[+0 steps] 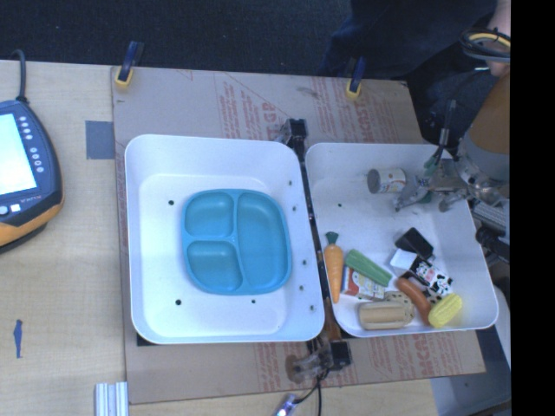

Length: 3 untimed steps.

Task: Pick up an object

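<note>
Poised low over the right bin (342, 159), toward two o'clock of the bench, the gripper (427, 196) is seen with its fingers spread and nothing between them. A small grey cylinder (385, 180) lies just beside it at nine o'clock. Toy foods, a carrot (333, 269) among them, are heaped at the bin's six o'clock. A blue divided plate (236, 241) is held by the left bin (139, 232).
</note>
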Motion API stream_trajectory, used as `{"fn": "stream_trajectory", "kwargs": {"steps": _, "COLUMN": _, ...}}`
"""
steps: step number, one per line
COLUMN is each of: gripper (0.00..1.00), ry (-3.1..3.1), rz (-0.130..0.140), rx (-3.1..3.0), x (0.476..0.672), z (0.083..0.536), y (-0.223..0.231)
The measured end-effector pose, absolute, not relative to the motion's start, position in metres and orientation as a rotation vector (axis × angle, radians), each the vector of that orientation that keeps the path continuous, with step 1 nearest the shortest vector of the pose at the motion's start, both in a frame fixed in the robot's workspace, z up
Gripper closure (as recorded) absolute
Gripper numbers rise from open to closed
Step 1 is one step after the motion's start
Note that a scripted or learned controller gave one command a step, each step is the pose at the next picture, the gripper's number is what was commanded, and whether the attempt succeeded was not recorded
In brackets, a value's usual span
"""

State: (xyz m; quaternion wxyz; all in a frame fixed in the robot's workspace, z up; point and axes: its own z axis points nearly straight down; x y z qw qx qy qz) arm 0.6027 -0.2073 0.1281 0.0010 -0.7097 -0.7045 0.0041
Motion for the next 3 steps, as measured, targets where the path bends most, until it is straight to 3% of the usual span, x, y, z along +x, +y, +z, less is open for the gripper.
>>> {"fn": "stream_trajectory", "kwargs": {"steps": 1, "gripper": 0.0, "ry": -2.223, "rz": 0.005, "rx": -2.22, "x": 0.521, "z": 0.092, "y": -0.197}}
{"fn": "stream_trajectory", "kwargs": {"steps": 2, "gripper": 0.0, "ry": -2.221, "rz": 0.008, "rx": -2.216, "x": 0.574, "z": 0.091, "y": -0.171}}
{"fn": "stream_trajectory", "kwargs": {"steps": 3, "gripper": 0.0, "ry": -2.225, "rz": 0.004, "rx": -2.214, "x": 0.638, "z": 0.092, "y": -0.212}}
